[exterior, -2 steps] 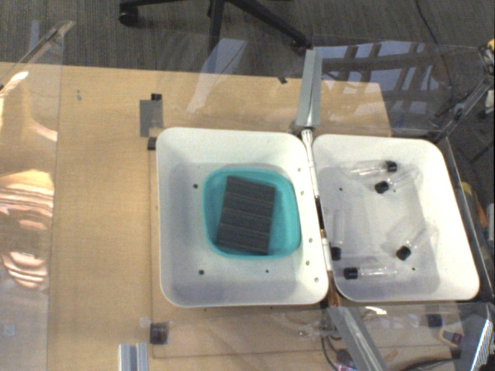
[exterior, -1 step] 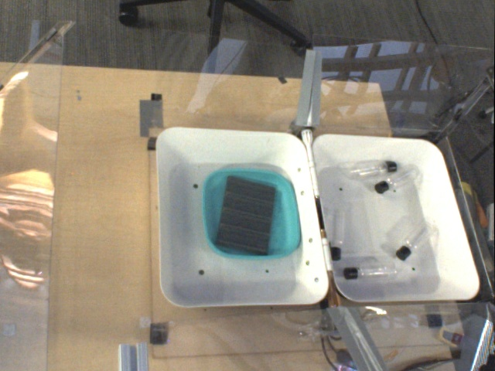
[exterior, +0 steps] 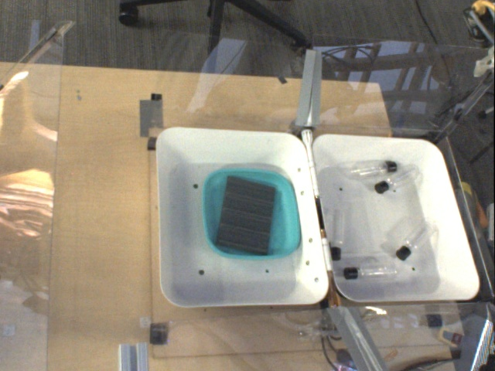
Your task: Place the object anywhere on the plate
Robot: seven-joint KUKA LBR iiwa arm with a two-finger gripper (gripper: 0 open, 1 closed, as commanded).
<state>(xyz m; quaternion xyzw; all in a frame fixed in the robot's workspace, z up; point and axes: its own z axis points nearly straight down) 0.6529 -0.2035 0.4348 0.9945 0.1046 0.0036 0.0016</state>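
A teal plate [exterior: 288,207] sits in the middle of the left white bin [exterior: 178,230]. On the plate lies a dark grey ribbed block [exterior: 246,215], flat, with its long side running front to back and tilted slightly to the right.
The right white bin [exterior: 448,277] holds several clear tubes with black caps [exterior: 383,182], scattered near its back and front. A grey metal bar [exterior: 309,91] stands behind the seam between the bins. Wooden benchtop stretches to the left. An office chair base stands on the carpet behind.
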